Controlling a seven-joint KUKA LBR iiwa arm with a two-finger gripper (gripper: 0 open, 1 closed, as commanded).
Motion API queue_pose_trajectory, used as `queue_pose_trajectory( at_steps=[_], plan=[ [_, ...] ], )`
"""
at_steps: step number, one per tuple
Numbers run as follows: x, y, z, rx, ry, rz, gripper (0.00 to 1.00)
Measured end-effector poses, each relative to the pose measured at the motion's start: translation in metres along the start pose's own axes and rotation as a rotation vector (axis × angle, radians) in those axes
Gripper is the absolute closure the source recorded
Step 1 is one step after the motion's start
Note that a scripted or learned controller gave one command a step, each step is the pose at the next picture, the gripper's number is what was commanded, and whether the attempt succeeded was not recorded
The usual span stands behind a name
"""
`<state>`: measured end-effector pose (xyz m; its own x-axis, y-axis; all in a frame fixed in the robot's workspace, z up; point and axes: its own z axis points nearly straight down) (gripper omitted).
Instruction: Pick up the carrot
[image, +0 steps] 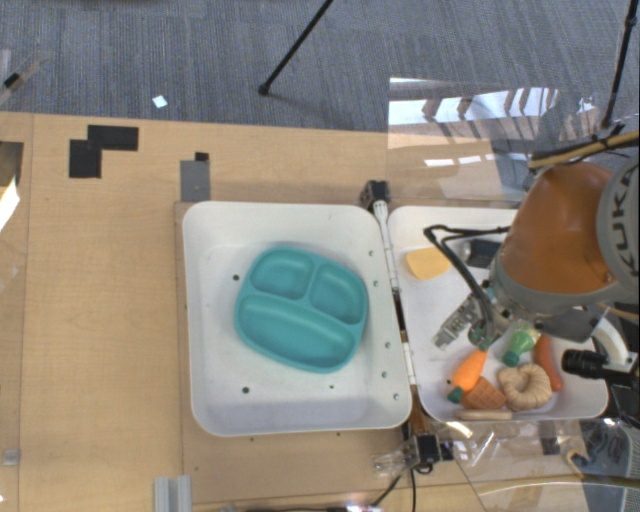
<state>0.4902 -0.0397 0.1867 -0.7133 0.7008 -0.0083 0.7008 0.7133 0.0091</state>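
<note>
The carrot (468, 371) is a small orange piece with a green end, lying in the right bin (440, 235) near its front wall. My gripper (472, 334) hangs just behind and above it, open, with nothing between its fingers. The orange-banded wrist (556, 235) covers the bin's right part.
Around the carrot lie a waffle cone (484, 396), a tan pretzel (526, 384), a green piece (519, 346) and a red sausage (548, 362). A yellow cheese slice (428, 263) lies at the back left. The left bin (205, 330) holds a teal divided plate (300, 308).
</note>
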Motion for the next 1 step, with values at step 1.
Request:
queue_pose_trajectory(
  at_steps=[1],
  plan=[
    [-0.0003, -0.0009, 0.0008, 0.002, 0.001, 0.001, 0.0]
  ],
)
